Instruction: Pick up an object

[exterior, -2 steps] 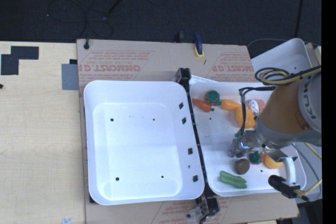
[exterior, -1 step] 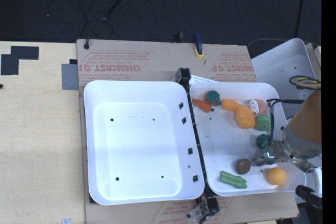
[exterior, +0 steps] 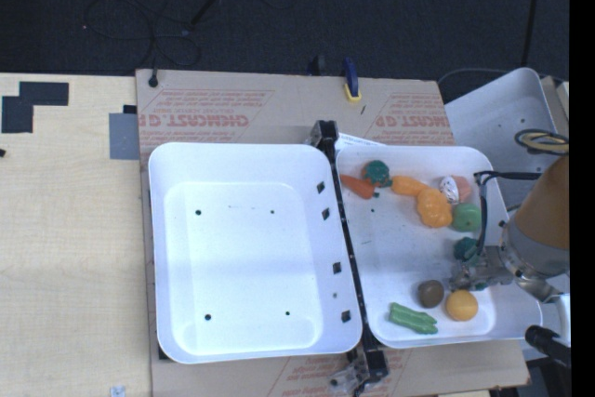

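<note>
You see two white bins side by side on the bench: the left bin (exterior: 244, 256) and the right bin (exterior: 390, 256), which holds all the objects. The arm (exterior: 544, 223) comes in over the right bin's right edge, and its gripper (exterior: 476, 274) sits low near that edge, just above a yellow-orange ball (exterior: 461, 305) by the bin's near right corner; you cannot tell from this view how the gripper is set or whether it grips anything. Just left of the ball lies a brown round piece (exterior: 429, 294), and a green pod-shaped item (exterior: 412, 319) rests along the near edge. A small dark teal piece (exterior: 465, 247) lies just beside the gripper. Toward the far edge you find a teal ball (exterior: 376, 171) touching an orange-red carrot shape (exterior: 357, 187), then an orange lumpy item (exterior: 426, 202), a white-and-peach piece (exterior: 454, 190) and a green ball (exterior: 467, 218) near the right edge.
</note>
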Controlling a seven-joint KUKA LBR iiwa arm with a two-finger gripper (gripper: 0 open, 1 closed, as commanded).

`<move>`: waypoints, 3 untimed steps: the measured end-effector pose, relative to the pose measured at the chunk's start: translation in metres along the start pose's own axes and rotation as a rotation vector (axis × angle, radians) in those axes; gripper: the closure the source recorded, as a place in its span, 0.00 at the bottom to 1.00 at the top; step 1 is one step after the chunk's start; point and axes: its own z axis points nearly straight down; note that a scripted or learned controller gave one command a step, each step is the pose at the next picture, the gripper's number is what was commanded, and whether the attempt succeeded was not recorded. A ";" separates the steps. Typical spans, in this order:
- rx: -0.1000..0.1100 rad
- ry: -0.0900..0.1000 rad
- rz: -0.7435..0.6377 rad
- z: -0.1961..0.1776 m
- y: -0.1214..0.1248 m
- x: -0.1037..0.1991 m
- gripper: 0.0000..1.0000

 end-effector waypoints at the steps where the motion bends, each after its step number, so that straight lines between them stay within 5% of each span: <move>1: 0.005 0.005 0.000 0.001 -0.001 0.001 0.00; 2: -0.005 -0.009 -0.009 0.012 0.095 0.049 0.00; 3: -0.001 -0.011 -0.005 0.013 0.160 0.084 0.00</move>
